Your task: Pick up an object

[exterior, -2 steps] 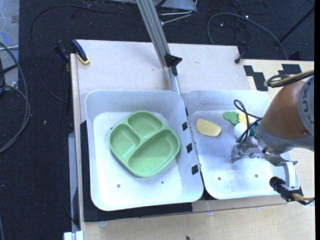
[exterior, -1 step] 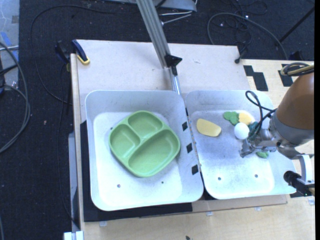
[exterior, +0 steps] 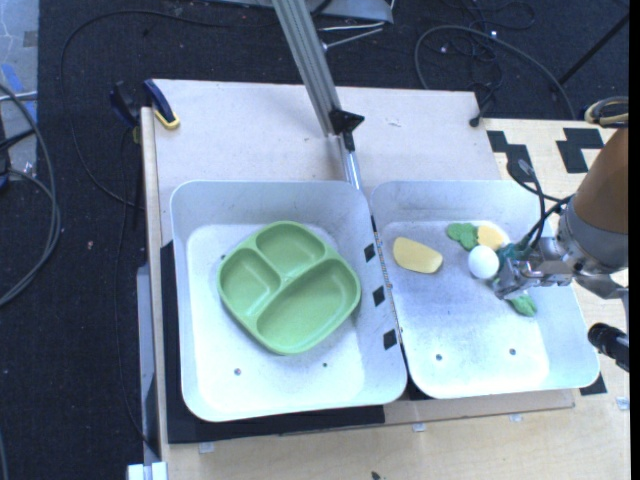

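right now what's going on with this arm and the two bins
A grey robot arm reaches in from the right, its gripper low in the right bin, close to a white ball. Small items cluster there: a yellow piece, another yellowish piece, and green bits near the ball. Nothing can be seen held between the fingers. The left bin holds a green divided plate, untouched.

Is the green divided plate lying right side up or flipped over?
Right side up: the green plate in the left bin shows its three hollow compartments facing upward.
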Robot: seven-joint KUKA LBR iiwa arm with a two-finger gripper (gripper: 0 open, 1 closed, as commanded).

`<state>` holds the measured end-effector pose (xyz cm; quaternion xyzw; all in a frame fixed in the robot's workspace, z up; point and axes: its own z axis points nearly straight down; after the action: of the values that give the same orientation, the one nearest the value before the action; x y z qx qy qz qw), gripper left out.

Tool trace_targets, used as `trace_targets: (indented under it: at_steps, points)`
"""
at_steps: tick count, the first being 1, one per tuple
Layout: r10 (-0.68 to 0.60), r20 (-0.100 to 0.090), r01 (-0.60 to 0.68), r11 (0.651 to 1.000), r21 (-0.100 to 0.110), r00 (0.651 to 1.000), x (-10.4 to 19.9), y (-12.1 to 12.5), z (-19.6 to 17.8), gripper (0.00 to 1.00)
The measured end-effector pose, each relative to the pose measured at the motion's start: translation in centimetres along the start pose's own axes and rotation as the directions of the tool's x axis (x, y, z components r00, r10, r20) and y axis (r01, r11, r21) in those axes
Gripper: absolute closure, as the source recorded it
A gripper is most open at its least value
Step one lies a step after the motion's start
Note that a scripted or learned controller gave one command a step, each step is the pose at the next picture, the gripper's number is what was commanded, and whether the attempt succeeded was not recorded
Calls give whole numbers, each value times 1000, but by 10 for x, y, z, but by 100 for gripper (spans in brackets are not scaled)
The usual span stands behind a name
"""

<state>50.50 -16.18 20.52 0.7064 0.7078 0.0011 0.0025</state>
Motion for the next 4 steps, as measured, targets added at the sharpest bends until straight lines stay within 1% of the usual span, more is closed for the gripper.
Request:
trace_targets:
  at_steps: [1,2,3,4]
  points:
    - [-1,1,1,1000,-2,1000,1,-3,-63,100]
    - [-6,-4,6,1000,7,1000,58,-9,-49,100]
    - [-6,-4,6,1000,7,1000,116,-6,-37,100]
    - [-7,-4,7,1000,5,1000,170,-2,-43,100]
